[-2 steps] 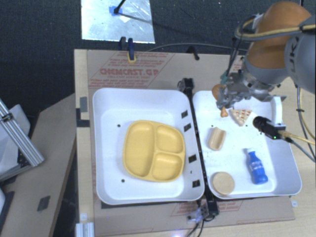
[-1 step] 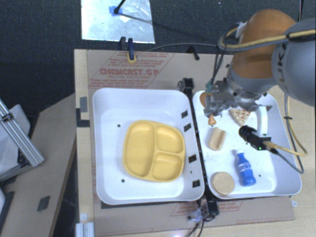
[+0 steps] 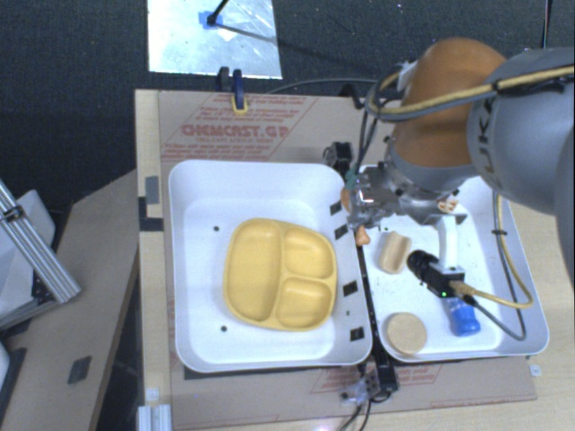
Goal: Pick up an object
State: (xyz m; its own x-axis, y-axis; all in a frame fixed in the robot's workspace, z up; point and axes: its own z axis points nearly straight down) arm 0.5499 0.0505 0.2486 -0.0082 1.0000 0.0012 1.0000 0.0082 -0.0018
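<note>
My gripper (image 3: 360,215) hangs low over the left edge of the right bin (image 3: 517,326), close to the divider between the two bins. A small orange-tan piece (image 3: 362,235) shows right beneath it; whether it is held cannot be told. Just right of the gripper lies a short pale wooden cylinder (image 3: 393,251). A round wooden disc (image 3: 405,333) rests at the bin's near left corner, and a blue object (image 3: 464,318) lies to the disc's right.
The left bin (image 3: 193,241) holds a yellow divided plate (image 3: 279,274) at its middle. The grey arm with its orange band (image 3: 449,97) covers the back of the right bin. A blue clamp (image 3: 238,91) stands on the board behind the bins.
</note>
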